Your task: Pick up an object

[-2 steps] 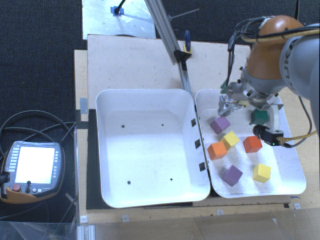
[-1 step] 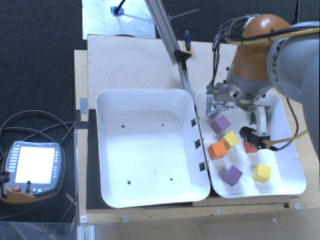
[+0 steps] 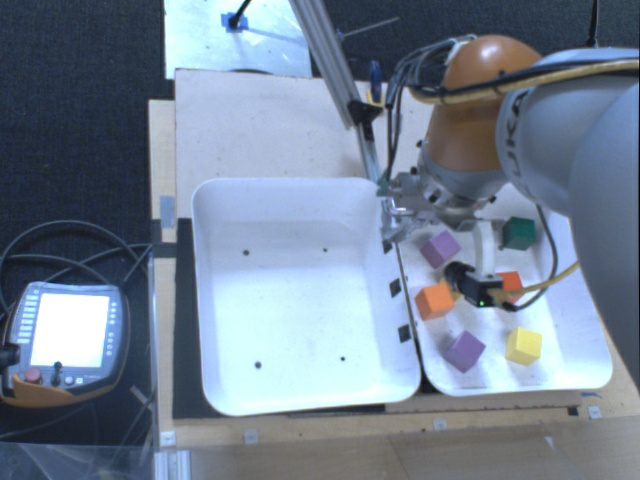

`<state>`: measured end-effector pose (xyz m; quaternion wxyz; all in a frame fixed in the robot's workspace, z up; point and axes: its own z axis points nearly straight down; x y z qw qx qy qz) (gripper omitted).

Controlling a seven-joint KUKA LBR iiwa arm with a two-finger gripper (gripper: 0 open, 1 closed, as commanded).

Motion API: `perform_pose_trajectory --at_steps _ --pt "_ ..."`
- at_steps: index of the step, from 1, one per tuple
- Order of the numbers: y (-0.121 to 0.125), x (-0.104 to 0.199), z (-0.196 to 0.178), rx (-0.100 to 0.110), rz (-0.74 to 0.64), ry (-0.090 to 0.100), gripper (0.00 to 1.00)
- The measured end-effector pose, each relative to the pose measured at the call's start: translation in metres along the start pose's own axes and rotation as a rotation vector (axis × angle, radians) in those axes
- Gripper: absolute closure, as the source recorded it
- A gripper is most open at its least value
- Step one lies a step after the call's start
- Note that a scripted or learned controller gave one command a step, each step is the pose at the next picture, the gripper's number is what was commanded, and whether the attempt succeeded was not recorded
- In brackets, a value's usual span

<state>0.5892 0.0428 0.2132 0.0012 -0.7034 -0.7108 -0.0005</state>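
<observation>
I have the tool [image 3: 400, 216] low over the upper left corner of the right bin [image 3: 592, 366], close against the wall it shares with the left bin [image 3: 215, 268]. From this angle I cannot tell whether it is released or clenched, and I see no cube in it. The cubes all lie in the right bin: a purple cube [image 3: 440, 248] just beside the tool, an orange cube [image 3: 434, 300] below that, a yellow cube [image 3: 524, 346] near the lower right and a green cube [image 3: 518, 233] further right. I judge this to be the approach, with nothing picked yet. Next I would centre over the purple cube, descend and close, minding the bin wall.
</observation>
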Motion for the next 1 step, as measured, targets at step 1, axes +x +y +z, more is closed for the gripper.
perform_pose_trajectory --at_steps 1 --pt "-0.0187 0.0449 -0.0073 0.0 -0.001 0.0 1.0"
